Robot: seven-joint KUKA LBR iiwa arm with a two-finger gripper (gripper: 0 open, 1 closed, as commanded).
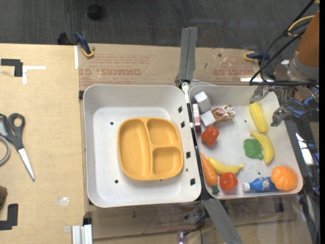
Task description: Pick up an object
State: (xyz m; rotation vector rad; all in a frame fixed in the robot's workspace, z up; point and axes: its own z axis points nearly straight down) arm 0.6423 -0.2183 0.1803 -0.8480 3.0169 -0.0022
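Looking down from my console, I see the gripper hanging over the upper right corner of the right bin, reaching in from the right with the orange-banded arm above it. Whether it is spread or pressed together I cannot tell; the dark linkage is too tangled with cables at this angle, and I see nothing caught in it.

The nearest candidate is the corn cob, just beside the gripper toward the left of the view. Its long axis runs nearly top to bottom in the frame, tilted a little, so I judge a grasp would want to close across its narrow width, roughly left to right in the view.

Below it lies a banana, also lengthwise down the frame and touching a green leafy piece. Farther down the same side is an orange pumpkin next to a small blue-and-white bottle (both hard against the bin's lower wall, an awkward approach).

The left bin holds a yellow divided plate, well apart from the gripper.

My guess is a short shift leftward and a descent onto the corn.
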